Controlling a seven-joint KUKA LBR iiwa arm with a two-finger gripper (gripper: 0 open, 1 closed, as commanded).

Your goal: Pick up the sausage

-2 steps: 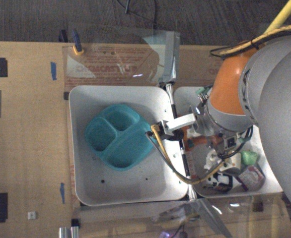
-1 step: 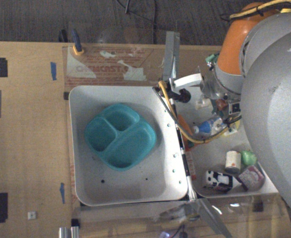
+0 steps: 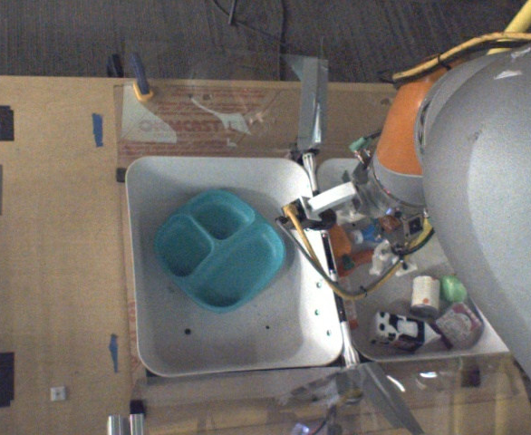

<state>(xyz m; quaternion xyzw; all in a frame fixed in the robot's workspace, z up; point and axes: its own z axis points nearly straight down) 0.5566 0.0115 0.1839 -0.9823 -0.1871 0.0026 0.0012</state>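
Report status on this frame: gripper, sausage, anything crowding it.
Gripper low over right bin, finger state unclear. Sausage not identifiable; reddish item beneath the wrist, too blurred to name. Cow-patterned toy, green ball lie nearby.

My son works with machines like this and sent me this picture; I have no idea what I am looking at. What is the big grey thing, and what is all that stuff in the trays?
You are looking down from a camera fixed above a workbench. The big grey shape with the orange band is a robot arm reaching in from the right. At its end is a pincer for grabbing things; it hangs low over the right bin, and I cannot tell whether it holds anything.

Two shallow white bins sit side by side. The left bin holds a teal divided plate. The right one holds small toys: a black-and-white cow-patterned one, a green one, a small white can and a pinkish packet. Something orange-red lies under the pincer, possibly the sausage it should pick up.
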